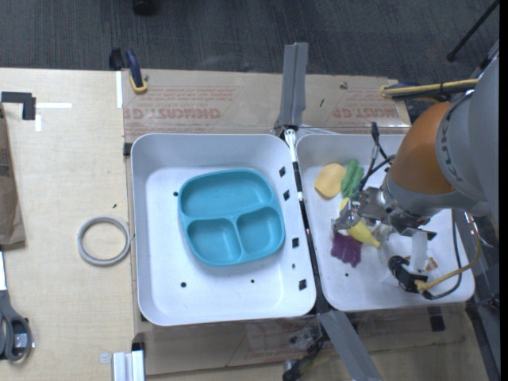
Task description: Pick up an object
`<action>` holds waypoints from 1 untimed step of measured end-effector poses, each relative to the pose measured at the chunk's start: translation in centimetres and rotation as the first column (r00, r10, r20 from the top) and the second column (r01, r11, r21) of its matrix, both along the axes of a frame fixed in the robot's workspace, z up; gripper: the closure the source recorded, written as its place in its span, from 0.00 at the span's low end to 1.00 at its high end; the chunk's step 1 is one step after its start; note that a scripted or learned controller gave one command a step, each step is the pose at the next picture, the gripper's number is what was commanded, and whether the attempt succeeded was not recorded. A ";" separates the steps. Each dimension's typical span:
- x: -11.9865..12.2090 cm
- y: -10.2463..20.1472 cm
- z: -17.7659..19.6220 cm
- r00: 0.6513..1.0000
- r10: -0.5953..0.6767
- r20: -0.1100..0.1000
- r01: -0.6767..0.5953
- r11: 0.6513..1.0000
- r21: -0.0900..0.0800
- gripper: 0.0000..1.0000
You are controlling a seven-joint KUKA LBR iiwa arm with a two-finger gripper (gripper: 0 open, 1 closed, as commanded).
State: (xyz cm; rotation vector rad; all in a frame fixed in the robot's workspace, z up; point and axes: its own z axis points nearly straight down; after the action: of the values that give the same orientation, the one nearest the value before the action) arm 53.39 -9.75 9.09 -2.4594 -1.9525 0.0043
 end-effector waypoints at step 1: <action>0.0 -0.1 0.8 1.000 -0.001 -0.003 0.001 1.000 0.000 1.00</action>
State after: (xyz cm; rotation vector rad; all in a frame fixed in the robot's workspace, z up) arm 53.36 -9.90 9.86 -2.4591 -1.9497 0.0070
